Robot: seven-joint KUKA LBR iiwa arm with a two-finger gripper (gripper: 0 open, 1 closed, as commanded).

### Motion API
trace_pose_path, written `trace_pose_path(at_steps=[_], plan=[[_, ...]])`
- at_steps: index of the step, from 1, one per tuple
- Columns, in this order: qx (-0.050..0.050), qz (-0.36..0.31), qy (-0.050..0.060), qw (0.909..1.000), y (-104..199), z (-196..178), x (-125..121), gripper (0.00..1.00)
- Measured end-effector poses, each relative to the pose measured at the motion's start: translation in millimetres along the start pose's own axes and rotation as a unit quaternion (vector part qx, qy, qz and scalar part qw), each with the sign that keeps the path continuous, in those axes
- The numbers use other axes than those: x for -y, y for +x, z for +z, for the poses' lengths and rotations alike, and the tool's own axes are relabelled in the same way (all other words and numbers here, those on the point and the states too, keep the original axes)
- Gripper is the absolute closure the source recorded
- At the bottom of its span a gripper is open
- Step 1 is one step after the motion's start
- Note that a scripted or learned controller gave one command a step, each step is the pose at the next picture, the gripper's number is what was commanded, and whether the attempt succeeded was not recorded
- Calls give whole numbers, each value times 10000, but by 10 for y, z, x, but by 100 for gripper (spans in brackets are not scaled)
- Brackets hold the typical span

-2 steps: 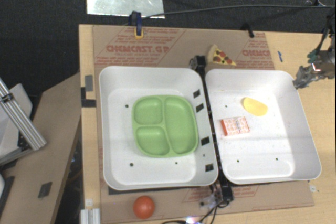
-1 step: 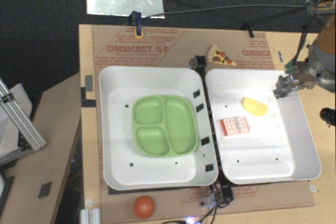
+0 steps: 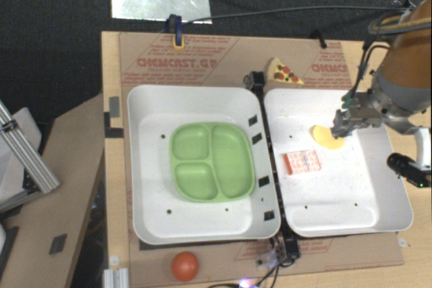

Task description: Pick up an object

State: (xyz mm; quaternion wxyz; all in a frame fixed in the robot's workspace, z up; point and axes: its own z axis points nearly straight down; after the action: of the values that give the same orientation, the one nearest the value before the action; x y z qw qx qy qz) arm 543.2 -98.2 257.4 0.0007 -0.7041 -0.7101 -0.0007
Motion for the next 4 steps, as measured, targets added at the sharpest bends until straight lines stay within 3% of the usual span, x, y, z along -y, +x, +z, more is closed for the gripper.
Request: trace_pose_path(at_steps=[2,4], plan=[[-5,-4,0,10000,1065,305,205,100],[-2,-3,4,10000,1965,360,373,100]])
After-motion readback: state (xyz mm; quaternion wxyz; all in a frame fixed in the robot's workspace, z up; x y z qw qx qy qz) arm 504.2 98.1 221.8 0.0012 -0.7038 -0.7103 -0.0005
